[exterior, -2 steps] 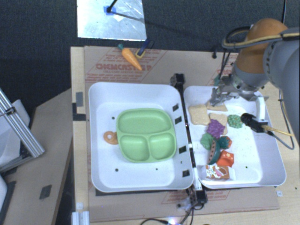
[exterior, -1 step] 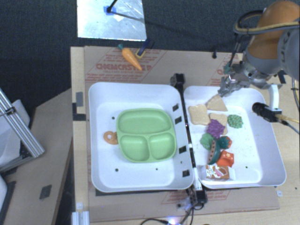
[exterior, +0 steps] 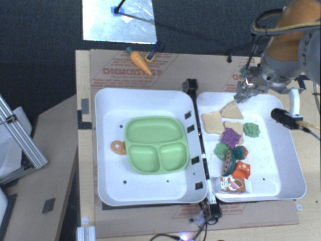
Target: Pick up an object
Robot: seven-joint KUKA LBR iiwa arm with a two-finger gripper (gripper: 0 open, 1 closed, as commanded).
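Landmark: you can place everything from the black divider (exterior: 196,134) that runs between the two white bins.
Arm: your grey arm with the orange band (exterior: 296,19) reaches in well to the right of the divider, past its far end.
Gripper: the gripper (exterior: 244,90) hangs over the far edge of the right bin (exterior: 281,164), right of the divider's far end. You cannot tell from this view how its fingers stand.
Nearest piece: a tan wedge of toast (exterior: 232,110) lies just below the gripper, its point toward the gripper and its long axis running toward the near-right. No contact with the gripper is visible.
Bread slice: a second tan slice (exterior: 212,122) lies just right of the divider, touching or almost touching the wedge.
Cluster: right of the divider's middle you have purple grapes (exterior: 231,136), a green leafy piece (exterior: 251,130), a darker green piece (exterior: 221,150) and a red-orange item (exterior: 241,169), all packed close together.
Long item: a dark teal, speckled piece (exterior: 228,160) lies among them, its long axis running from far-right to near-left, toward the divider.
Packet: a white and red packet (exterior: 233,185) lies flat at the near end of the cluster, just right of the divider, long axis across the bin.
Left bin: left of the divider, the left bin (exterior: 108,134) holds a green compartment plate (exterior: 155,143), with a small orange ring (exterior: 118,147) just beside the plate's left edge.
Beyond the bins: a toy carrot (exterior: 140,63) lies on the cardboard (exterior: 165,69) past the left bin, its tip pointing near-right.
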